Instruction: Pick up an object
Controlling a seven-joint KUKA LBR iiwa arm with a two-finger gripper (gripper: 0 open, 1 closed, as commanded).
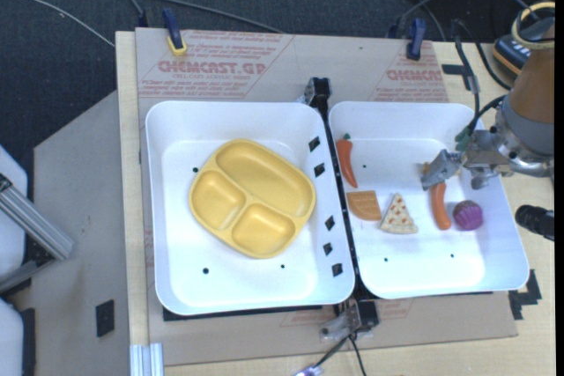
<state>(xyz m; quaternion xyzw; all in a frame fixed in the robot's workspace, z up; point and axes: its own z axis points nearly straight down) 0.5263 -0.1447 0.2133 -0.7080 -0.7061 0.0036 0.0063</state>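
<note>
A dark carpeted floor with loose cables surrounds a bench topped with printed cardboard (211,66), held at the back by two clamps, one yellow-and-blue (174,33) and one blue (414,38). Two shallow white bins sit side by side on it. The left bin (167,216) holds a yellow divided plate (252,197) with three compartments, lying flat and turned at an angle near the bin's middle. The right bin (493,269) holds the small food items: an orange-red chili pepper (346,161) lies along the left wall, a tan toast-like square (364,205) sits below it, a pizza slice (398,216) is just beside that square, an orange sausage (440,205) lies upright in the view to the right of the slice, and a purple round piece (467,215) sits just beside the sausage. The arm reaches in from the right, its orange band showing at the edge, and the gripper (438,171) hangs over the right bin just above the upper end of the sausage. One grey finger points down-left toward the sausage; whether the fingers are apart or together cannot be told, and nothing is visibly between them.
</note>
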